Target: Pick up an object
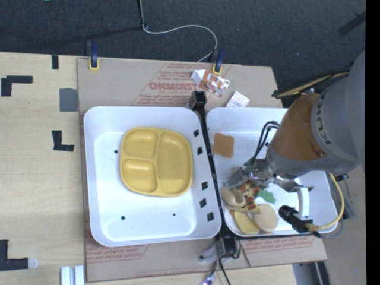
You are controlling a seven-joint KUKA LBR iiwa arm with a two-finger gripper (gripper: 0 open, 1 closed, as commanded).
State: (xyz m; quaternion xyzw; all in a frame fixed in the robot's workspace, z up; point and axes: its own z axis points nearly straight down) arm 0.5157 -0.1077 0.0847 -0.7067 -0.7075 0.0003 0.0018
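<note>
A yellow three-compartment plate (157, 161) lies in the left bin (101, 129). In the right bin (237, 120) a brown square piece (223, 145) rests near the divider. A cluster of small food-like items (249, 202) sits at the bin's front left, including pale round pieces (260, 219) and a green bit (268, 196). My gripper (248, 180) is down low over that cluster, coming from the arm on the right. The wrist hides the fingertips, so nothing can be seen held between them.
The arm's grey body and orange band (300, 136) cover much of the right bin. A black divider rail (205, 159) runs between the bins. Loose paper tags (212, 83) and a white cable (178, 29) lie behind the bins on the cardboard.
</note>
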